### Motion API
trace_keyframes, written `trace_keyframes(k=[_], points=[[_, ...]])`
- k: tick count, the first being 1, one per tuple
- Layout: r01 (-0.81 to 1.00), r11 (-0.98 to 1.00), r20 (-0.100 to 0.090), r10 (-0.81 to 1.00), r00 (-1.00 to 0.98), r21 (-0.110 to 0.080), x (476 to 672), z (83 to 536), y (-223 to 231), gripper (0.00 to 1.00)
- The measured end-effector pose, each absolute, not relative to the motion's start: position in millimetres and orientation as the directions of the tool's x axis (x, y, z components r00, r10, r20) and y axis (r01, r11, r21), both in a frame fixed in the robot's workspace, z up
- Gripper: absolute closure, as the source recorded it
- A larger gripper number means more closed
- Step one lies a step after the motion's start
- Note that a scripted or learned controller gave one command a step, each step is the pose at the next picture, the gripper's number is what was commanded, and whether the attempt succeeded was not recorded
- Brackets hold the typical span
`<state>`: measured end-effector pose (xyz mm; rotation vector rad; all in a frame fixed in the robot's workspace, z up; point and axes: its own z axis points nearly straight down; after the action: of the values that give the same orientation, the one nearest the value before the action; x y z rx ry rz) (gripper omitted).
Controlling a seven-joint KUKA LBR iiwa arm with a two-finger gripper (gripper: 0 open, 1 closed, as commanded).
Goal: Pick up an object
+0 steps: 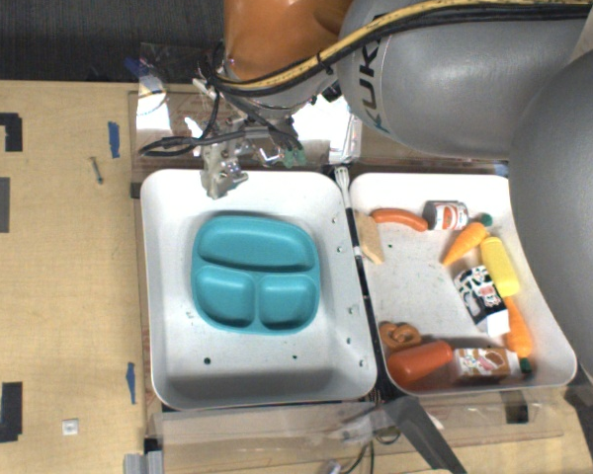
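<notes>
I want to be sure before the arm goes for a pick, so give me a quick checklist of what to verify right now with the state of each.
1. Gripper position: over the far rim of the left bin, not above any pickable item: not ok.
2. Fingers open: cannot tell.
3. Nothing between the fingers: cannot tell.
4. Targets in the right bin: carrot, banana, ketchup bottle visible: ok.
5. Teal divided tray lies flat in the left bin: ok.

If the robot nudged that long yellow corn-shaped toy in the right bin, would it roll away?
Probably a little. The long yellow corn-shaped toy looks rounded and smooth, so it may roll sideways or slip. It looks hemmed in by the orange carrot-shaped toy and a black-and-white packet, which should stop it quickly.
</notes>
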<state>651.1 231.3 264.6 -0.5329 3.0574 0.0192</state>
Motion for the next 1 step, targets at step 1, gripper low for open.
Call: trace_keyframes(k=[1], points=[[-0.137, 0.991, -0.012, -0.137, -0.991, 0.004, 667.4, 122.7, 225.9, 1.0]])
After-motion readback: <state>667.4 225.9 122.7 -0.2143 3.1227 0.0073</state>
